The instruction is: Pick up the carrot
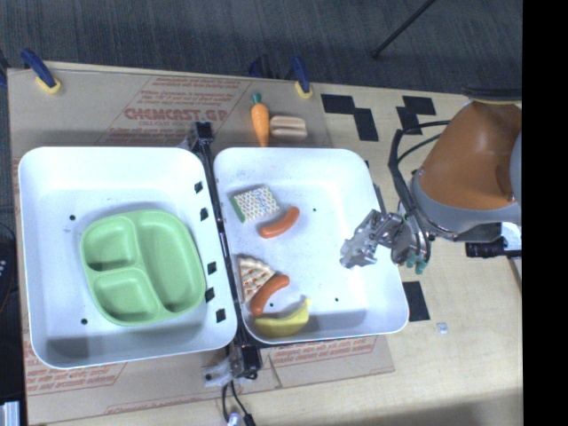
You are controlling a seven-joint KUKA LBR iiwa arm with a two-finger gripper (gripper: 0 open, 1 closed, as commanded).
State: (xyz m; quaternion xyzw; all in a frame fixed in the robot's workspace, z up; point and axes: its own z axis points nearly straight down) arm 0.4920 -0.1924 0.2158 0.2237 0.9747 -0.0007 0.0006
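The carrot [259, 122], orange with a green top, lies on the cardboard just beyond the far rim of the right bin [377, 193], next to a small hot-dog bun [287, 128]. My gripper [359, 249] hangs over the right side of the right bin, far from the carrot, with nothing seen between its fingers. The grey arm with its orange band [470, 153] reaches in from the right.
Inside the right bin lie a checkered sandwich piece [256, 203], a sausage [279, 223], a waffle [253, 276], a second sausage [269, 293] and a banana [284, 320]. A green divided plate [142, 264] sits in the left bin [53, 171].
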